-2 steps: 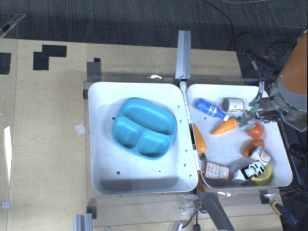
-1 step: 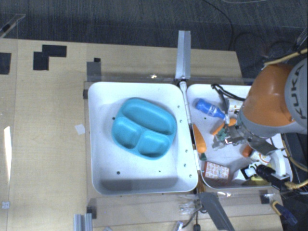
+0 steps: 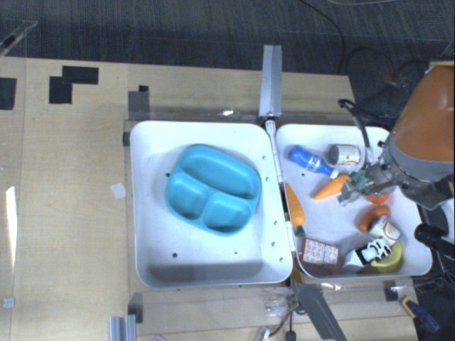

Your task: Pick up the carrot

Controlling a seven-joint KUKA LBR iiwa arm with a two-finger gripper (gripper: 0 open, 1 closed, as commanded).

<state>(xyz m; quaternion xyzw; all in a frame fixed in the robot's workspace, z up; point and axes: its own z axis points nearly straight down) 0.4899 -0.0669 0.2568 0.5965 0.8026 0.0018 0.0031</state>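
The carrot (image 3: 328, 189) lies in the right bin (image 3: 419, 265), toward the middle of its upper half, slanting up to the right; its thick end points at my pincer (image 3: 353, 187), which sits at that end, touching it or very nearly. I judge this to be the closing-in step: I am down at the carrot but I have no lift yet, and nothing shows it gripped. Whether my pincer is spread or pressed together I cannot tell; the tip is a dark tangle with a greenish fleck, which may be the carrot's top or part of me.

The next move, as I read it, calls for getting squarely across the carrot's width rather than poking its end, closing, then rising straight; the blue bottle (image 3: 311, 160) and the can (image 3: 346, 154) lie just above it, near enough to be nudged.

A second long orange thing (image 3: 294, 206) lies along the bin's left wall, well apart from me; it could be mistaken for the target, and I cannot rule out that it is another carrot. Lower right, a red-orange piece (image 3: 375, 217) is partly under my wrist; a banana (image 3: 387, 260), a black-and-white thing (image 3: 373, 249) and a small reddish box (image 3: 320, 251) crowd the bottom edge; their shapes are hard to make out. My arm is cut off at the right; in the left bin (image 3: 153, 261) sits a blue divided plate (image 3: 212, 189).
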